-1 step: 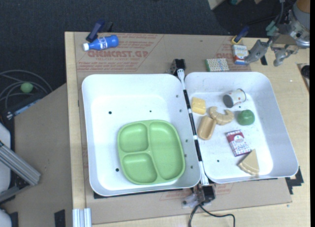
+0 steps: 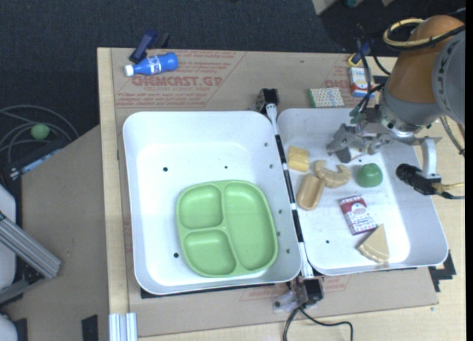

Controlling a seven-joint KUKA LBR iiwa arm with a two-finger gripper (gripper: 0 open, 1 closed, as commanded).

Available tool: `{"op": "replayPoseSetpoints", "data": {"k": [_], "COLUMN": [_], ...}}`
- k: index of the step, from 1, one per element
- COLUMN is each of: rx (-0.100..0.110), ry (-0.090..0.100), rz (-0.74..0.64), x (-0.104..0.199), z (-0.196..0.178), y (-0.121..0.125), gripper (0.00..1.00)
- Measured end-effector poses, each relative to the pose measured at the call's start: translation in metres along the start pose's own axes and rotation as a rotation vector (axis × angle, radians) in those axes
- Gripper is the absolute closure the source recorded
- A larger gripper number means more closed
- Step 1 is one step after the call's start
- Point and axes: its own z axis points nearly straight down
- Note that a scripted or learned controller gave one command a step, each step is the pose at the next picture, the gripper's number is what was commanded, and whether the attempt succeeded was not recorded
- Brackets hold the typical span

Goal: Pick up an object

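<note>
Right bin (image 2: 414,247), shallow white plastic: green ball (image 2: 369,175), tan bread-like pieces (image 2: 319,182), red packet (image 2: 358,214), pale wedge (image 2: 375,244) | tool (image 2: 353,142) low over bin's far side beside ball, finger state unclear | left bin (image 2: 140,184): glossy green three-compartment tray (image 2: 225,227), open floor around it.

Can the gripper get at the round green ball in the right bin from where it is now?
Probably yes. The gripper hangs over the right white bin, and the round green ball lies just beside it with its top uncovered. The tan curved piece lies close on one side but does not cover it.
</note>
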Motion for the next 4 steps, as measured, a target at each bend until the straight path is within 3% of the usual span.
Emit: {"op": "replayPoseSetpoints", "data": {"k": [1, 2, 3, 4], "rx": [-0.004, -0.008, -0.006, -0.004], "ry": [-0.002, -0.003, 0.0, 0.0], "rz": [0.0, 0.0, -0.003, -0.002], "x": [-0.027, -0.026, 0.054, 0.096], "z": [0.038, 0.027, -0.007, -0.079], "y": [0.022, 0.023, 0.038, -0.02], "gripper": [0.0, 1.0, 1.0, 1.0]}}
